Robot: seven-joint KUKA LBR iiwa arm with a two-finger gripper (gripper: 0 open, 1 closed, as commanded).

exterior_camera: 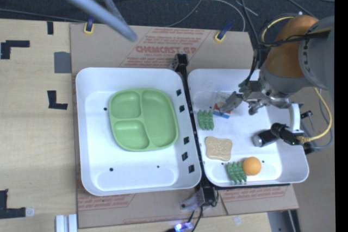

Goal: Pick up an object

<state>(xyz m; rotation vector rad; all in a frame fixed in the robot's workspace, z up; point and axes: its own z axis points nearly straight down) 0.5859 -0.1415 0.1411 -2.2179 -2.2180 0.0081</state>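
Arm: you see the grey arm [304, 57] with its orange band reaching in over the right bin [283, 171] from the right edge of the table [32, 111].
Gripper: your gripper [235, 100] hangs low over the far half of the right bin, close to a small clear wrapped thing with red and blue on it [222, 108]. You cannot tell how wide it is open, or if it has hold of anything.
Right bin things: 1 tan slice of toast [218, 148] lies near the middle, by the wall shared with the left bin. 1 orange ball [251, 165] sits near the near edge, touching a green ridged piece [236, 172]. A 2nd green ridged piece [205, 119] lies just beside the shared wall, near the wrapped thing.
Left bin: you see the left bin [95, 174] holding 1 green plate [143, 119] with 3 parts, lying flat in the middle.
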